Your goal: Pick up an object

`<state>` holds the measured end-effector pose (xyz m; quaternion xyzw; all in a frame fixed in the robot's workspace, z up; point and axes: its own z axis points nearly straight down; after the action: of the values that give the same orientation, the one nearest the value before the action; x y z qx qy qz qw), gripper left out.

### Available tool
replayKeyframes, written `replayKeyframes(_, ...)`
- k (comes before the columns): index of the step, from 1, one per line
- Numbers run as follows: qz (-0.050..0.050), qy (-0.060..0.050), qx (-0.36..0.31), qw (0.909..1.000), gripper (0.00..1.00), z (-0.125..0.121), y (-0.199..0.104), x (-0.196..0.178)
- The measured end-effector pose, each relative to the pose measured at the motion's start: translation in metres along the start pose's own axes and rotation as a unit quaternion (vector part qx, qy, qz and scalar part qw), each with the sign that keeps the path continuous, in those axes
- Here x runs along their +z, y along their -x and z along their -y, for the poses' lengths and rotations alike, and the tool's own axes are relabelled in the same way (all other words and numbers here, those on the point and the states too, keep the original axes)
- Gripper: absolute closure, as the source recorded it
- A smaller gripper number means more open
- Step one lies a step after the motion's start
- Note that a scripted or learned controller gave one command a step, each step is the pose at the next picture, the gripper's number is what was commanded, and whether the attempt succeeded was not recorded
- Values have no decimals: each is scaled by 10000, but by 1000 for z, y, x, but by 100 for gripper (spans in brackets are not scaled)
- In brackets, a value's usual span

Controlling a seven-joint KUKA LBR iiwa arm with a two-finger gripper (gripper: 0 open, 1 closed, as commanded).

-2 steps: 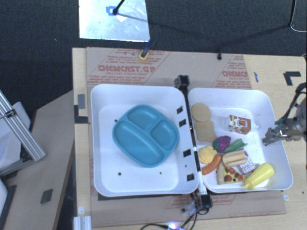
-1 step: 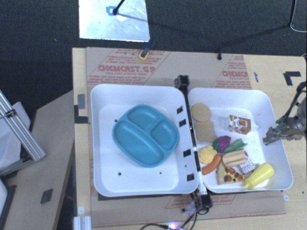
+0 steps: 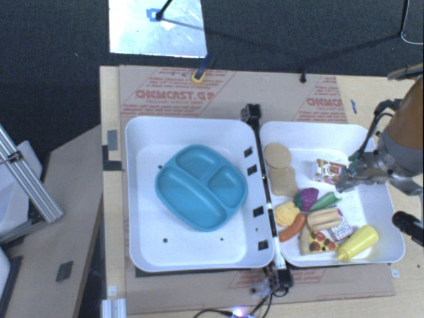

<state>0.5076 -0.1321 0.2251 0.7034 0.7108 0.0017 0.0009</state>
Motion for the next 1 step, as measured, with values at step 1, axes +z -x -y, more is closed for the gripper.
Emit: replayKeyframes(1,0,-3,1,10000,100,-15,-57,-8)
